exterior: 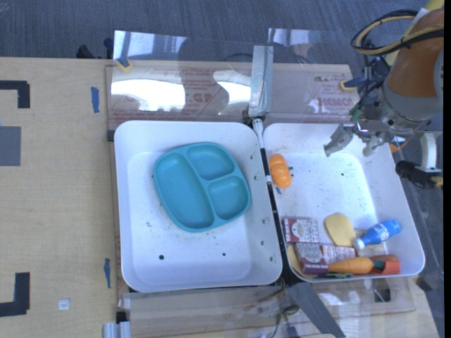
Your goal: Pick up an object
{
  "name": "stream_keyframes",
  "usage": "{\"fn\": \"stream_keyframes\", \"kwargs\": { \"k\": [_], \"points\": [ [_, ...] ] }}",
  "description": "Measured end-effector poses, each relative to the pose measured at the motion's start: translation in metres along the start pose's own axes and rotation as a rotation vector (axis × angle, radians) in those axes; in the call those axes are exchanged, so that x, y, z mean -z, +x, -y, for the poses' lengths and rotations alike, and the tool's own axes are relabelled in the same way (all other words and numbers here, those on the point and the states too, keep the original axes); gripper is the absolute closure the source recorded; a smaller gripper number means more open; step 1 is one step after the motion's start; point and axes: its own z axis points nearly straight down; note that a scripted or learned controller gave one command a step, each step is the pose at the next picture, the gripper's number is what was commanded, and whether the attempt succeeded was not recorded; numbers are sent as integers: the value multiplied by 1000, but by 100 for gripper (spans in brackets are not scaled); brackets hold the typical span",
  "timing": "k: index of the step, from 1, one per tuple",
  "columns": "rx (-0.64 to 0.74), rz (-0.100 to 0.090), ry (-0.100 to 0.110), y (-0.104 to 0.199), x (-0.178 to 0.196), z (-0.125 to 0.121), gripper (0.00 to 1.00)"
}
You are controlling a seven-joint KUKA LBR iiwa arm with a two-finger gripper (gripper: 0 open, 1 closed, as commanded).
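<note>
2 shallow white plastic bins are sitting side by side on the bench. The left bin [134,189] is holding 1 thing: a teal plastic plate with 3 compartments [202,186], which is lying flat near the middle of the bin, a little toward 12 o'clock.

The right bin [394,189] is holding several small things. A small orange round object [280,171] is resting at 9 o'clock, touching the wall that the 2 bins are sharing. The other things are crowding together between 5 and 7 o'clock. A small red and white carton [301,230] is lying at 7 o'clock, and a flat red and white packet [323,256] is lying just below it. A pale yellow rounded piece [339,228] is lying beside the carton, toward the centre of the bin. A small white bottle with a blue cap and blue label [375,233] is lying on its side at 5 o'clock, touching the yellow piece. An orange toy carrot [352,265] is lying along the 6 o'clock wall, with a red piece [390,265] at its right end.

The grey two-finger gripper [354,141] is hanging over the 1 o'clock corner of the right bin, well apart from the objects. Its fingers are standing spread apart, and nothing is sitting between them. The arm's orange band [416,62] is showing above it.
</note>
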Motion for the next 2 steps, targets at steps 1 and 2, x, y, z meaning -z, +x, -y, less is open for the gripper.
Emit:
{"fn": "stream_keyframes", "kwargs": {
  "k": [1, 2],
  "points": [
    [75, 0, 5, 24, -79, -40, 0],
    [129, 5, -7, -41, -46, -42, 0]
  ]
}}
